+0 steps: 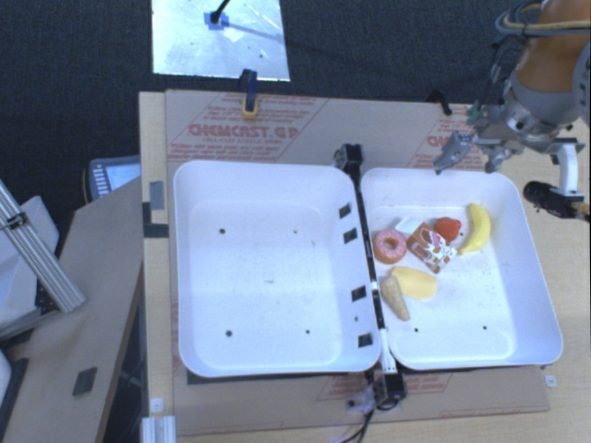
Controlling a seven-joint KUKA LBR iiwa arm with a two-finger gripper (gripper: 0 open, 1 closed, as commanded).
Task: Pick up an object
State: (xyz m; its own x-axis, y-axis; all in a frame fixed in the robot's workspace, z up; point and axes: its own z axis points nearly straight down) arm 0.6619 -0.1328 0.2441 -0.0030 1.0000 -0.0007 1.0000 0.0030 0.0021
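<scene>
The right bin (pixel 526 312) holds several toy foods bunched near its middle: a pink donut (pixel 390 245), a red and white cake slice (pixel 431 247), a red piece (pixel 448 228), a yellow banana (pixel 476 226), a yellow lemon-like piece (pixel 415 282) and a tan cone (pixel 395 298). My gripper (pixel 473 152) hangs above the far rim of the right bin, behind the banana, apart from every object. Its two fingers are spread, with nothing between them.
The left bin (pixel 268 266) lies beside the right one, joined by a black clipped seam (pixel 362 247). Both rest on a cardboard sheet (pixel 268 127). A yellow clamp (pixel 249 95) stands at the far edge. A metal plate (pixel 219 26) lies beyond.
</scene>
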